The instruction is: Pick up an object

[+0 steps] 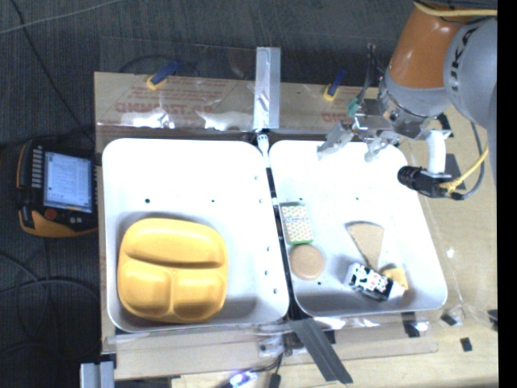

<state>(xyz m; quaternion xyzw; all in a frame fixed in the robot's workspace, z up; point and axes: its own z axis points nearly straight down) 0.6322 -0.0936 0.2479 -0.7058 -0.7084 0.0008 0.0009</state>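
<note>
Black-and-white toy [370,280] at bin's front — well apart from gripper [353,145], fingers spread, nothing held.

The arm [472,43] has a grey casing with a broad, rounded orange band [424,51] above the wrist, and dark lettering shows on the grey shell beside the band. Below the band sits a grey metal flange. The tool [355,142] carries two pale, silvery fingers [333,142] with small green parts near their base. A white bracket with a black cylindrical unit [420,178] juts from the wrist side. Yellow and black cables [477,164] loop around it.
</note>
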